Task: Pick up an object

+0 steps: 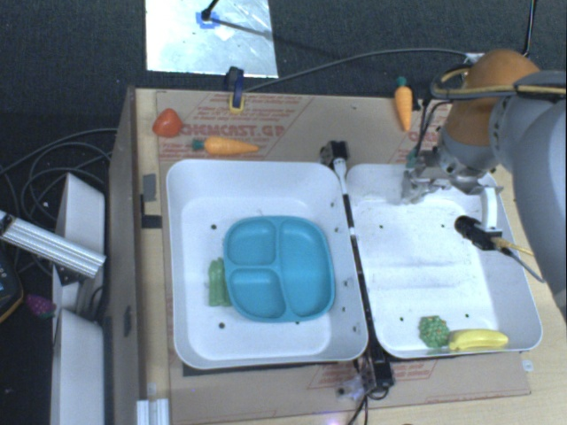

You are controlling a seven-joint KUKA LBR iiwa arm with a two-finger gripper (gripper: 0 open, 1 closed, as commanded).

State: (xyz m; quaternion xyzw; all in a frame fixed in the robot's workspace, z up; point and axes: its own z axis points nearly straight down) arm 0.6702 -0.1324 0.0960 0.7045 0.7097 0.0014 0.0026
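My gripper (418, 187) hangs over the back edge of the right bin (399, 264), with the grey arm and its orange band coming in from the right. Nothing is visible in its grasp. At the right bin's front edge lie a small green broccoli (433, 330) and a yellow banana (479, 339), side by side and far from the gripper. The left bin (190, 237) holds a blue divided plate (278, 267) with a green vegetable piece (216, 283) against its left side.
On the cardboard behind the bins lie a red tomato (166, 124), an orange carrot (229, 146) and a second carrot (404, 106). A blue clamp (235, 87) stands at the bench's back edge. A clip (336, 153) sits where the bins meet.
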